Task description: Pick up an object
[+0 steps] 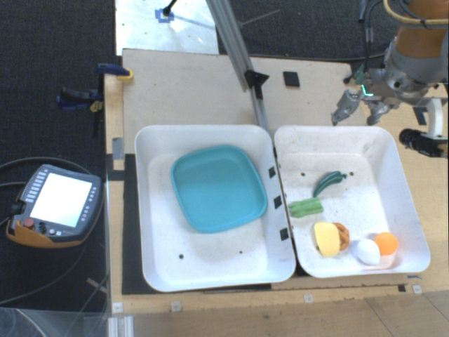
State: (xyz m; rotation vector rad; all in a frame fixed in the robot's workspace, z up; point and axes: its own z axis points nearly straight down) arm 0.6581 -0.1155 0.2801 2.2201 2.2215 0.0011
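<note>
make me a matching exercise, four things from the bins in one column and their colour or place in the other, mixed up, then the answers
Things:
1. plate
2. egg
3. bean pod
4. gripper

Colour or place:
A. white, near the front corner of the right bin
B. above the back rim of the right bin
C. teal, lying in the left bin
D. dark green, near the middle of the right bin

Pairs: 1-C, 2-A, 3-D, 4-B

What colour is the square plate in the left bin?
Teal blue, plain, no pattern; the plate shows clearly in the camera view.
</note>
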